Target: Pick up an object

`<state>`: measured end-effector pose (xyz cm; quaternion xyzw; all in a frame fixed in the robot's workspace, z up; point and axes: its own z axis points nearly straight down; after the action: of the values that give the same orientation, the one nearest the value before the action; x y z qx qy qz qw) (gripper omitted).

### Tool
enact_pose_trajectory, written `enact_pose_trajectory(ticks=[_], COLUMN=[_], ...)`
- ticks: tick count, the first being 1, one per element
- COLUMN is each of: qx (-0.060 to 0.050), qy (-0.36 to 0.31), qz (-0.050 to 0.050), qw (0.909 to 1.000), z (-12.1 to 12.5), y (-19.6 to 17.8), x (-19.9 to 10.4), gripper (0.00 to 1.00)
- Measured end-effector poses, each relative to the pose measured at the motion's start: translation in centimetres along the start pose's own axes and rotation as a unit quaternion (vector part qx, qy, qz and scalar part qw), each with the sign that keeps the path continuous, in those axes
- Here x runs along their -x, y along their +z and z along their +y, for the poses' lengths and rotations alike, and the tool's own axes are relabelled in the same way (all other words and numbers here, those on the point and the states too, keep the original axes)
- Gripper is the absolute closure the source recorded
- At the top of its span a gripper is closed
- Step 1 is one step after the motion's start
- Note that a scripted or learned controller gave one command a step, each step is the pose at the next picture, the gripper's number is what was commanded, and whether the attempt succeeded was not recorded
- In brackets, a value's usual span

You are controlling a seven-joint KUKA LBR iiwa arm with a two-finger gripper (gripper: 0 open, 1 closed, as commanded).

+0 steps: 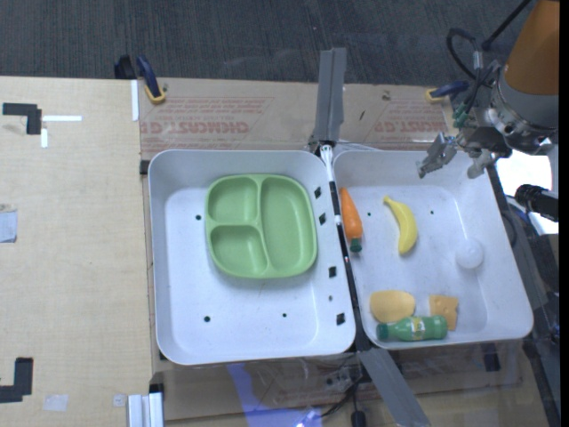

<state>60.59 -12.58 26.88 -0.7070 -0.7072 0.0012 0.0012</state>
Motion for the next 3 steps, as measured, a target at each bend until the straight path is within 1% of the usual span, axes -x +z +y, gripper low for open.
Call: enact_pose_trajectory(ticks=[1, 2, 3], qx=[0.001, 0.001, 0.001], qy=[-0.114, -0.174, -0.143], qz=[-0.001, 0.0, 0.0], qw=[0.9935, 0.9847, 0.9897], z=[3.7, 3.7, -0.3], y=[4.7, 16.1, 17.7], x=[0.0, 2.5, 0.8], gripper=[0.0, 0.0, 0.0])
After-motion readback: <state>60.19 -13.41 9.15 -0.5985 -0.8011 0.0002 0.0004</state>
